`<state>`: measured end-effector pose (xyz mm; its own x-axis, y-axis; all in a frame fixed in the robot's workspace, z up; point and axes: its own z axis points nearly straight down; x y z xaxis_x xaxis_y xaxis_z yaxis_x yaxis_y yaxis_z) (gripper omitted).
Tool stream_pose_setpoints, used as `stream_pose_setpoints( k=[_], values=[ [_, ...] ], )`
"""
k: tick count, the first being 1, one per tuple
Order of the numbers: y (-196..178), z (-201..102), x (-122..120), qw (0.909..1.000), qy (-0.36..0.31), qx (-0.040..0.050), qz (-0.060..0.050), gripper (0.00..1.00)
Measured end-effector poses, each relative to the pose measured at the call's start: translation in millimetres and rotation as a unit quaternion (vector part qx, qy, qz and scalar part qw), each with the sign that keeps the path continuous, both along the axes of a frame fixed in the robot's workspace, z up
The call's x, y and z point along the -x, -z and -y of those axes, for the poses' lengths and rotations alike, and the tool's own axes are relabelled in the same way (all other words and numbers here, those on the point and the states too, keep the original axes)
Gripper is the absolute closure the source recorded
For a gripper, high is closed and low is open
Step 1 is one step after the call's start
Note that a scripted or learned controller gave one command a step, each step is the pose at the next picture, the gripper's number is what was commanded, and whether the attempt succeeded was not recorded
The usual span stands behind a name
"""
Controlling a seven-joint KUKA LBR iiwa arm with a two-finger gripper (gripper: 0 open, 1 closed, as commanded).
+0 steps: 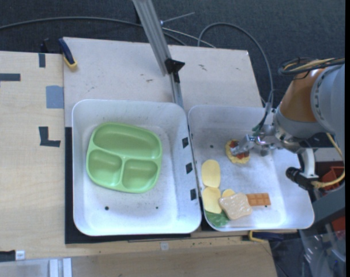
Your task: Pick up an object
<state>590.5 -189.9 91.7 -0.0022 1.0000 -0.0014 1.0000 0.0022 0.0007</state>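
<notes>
The grey arm's two-finger gripper [244,149] sits low in the right white bin [290,215], right at a small round yellow-and-red toy food piece [238,154]; whether it is clenched on that piece cannot be told. Nearer the front lie two pale yellow oval slices [210,173], a tan bread-like wedge [237,206] and an orange waffle-textured bar [258,199]. The left white bin [82,212] holds a green three-compartment plastic plate [124,157].
</notes>
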Motion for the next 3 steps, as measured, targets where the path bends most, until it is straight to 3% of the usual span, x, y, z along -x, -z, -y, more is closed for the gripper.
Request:
stream_pose_setpoints(
  k=[1, 3],
  values=[
    [-11, -1, -1, 1.0, -0.001, 0.0001, 0.001, 1.0],
    [-109, 6, 7, 1.0, 0.001, 0.0001, 0.002, 1.0]
  ],
)
